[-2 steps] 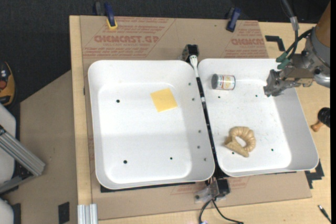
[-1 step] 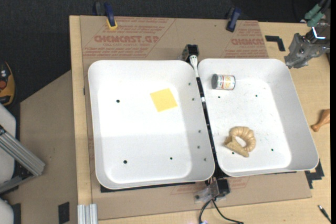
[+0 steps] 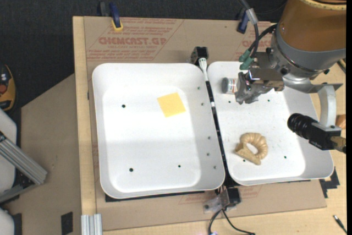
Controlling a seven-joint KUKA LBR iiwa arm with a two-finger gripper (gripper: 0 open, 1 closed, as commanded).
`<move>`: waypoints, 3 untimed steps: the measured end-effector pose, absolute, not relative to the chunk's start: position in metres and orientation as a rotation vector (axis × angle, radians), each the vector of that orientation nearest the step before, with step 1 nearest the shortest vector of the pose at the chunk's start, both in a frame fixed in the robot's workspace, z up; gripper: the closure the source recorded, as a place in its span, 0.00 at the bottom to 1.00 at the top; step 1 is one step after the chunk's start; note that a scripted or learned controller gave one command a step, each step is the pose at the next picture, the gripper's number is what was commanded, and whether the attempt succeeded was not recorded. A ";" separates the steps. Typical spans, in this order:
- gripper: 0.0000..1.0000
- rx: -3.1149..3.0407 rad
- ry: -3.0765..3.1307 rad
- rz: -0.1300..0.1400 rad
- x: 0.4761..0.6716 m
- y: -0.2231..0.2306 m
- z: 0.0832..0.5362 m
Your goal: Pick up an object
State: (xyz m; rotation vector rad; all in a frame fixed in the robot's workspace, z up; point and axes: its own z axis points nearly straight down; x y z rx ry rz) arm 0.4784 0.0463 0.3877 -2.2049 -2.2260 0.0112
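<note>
The jaws (image 3: pixel 246 97) hang low in the right bin (image 3: pixel 308 170), just beside a small cylindrical object (image 3: pixel 229 85) near its far-left corner, likely lining up a grasp; whether they are open or closed, I cannot tell

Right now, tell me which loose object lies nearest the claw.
The small cylindrical item, just left of the claw in the right bin. The tan pretzel-like piece lies farther toward that bin's front; the yellow square is in the left bin.
</note>
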 end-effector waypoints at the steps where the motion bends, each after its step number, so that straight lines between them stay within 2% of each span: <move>1: 1.00 -2.215 -2.220 0.009 0.508 0.062 0.328; 2: 1.00 -2.216 -2.219 0.010 0.522 0.084 0.264; 3: 1.00 -2.216 -2.237 -0.031 0.483 0.141 0.442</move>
